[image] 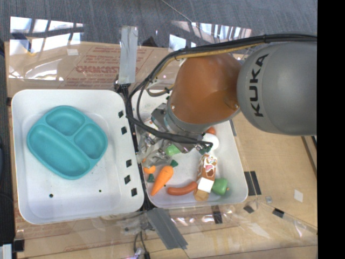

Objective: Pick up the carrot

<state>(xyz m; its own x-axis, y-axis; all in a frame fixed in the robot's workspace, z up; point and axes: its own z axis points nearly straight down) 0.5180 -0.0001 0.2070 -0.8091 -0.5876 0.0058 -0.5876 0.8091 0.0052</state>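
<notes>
Camera view, near edge first: carrot [163, 178] lying at front left of right bin [240, 182], tilted, green top toward the arm; red sausage [182, 189] just beside it; small bottle [207, 169] and green piece [220, 186] to the right; farther back, tool [156, 150] low over the bin's left side, above the carrot, state impossible to tell; left bin [21, 198] carrying teal divided plate [67, 141]; orange-banded arm [207, 90] beyond.
</notes>
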